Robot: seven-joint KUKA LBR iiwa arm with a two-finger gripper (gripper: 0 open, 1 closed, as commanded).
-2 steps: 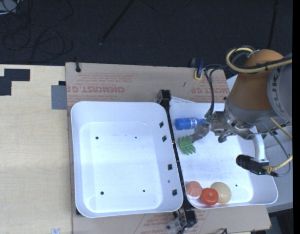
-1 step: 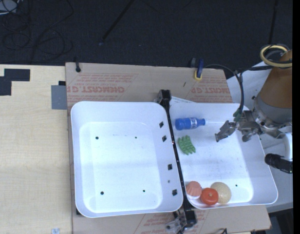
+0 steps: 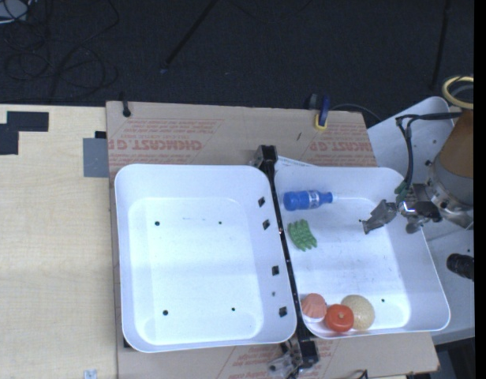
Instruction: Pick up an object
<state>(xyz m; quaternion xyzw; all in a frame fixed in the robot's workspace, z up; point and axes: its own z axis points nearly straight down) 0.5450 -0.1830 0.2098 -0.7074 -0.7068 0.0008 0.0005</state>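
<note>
- Progress: you have nothing lifted yet. The claw [image 3: 383,215] hangs over the right bin [image 3: 432,290], toward its 2 o'clock side, and nothing sits between its fingers, which stand a little apart; the pick is, by this view, all still to do.
- Candidates: the blue bottle [image 3: 307,200] lies on its side at the bin's 11 o'clock, well apart from the claw. The green ridged piece [image 3: 302,234] lies just below it, at 9 o'clock.
- At the bin's 6 o'clock corner, three rounded items crowd together: a pink one [image 3: 313,305], a red one [image 3: 339,317] and a pale tan one [image 3: 359,311], apparently touching.
- Remaining, as a judgement: you must bring the claw over one item, descend, close and lift.
- Surface: the left bin [image 3: 125,212] adjoins the right along a dark centre strip [image 3: 279,235]; both rest on cardboard [image 3: 188,133] on a pale wood table [image 3: 46,251].
- Room: dark floor with loose cables [image 3: 54,54] lies beyond, at 12 o'clock.
</note>
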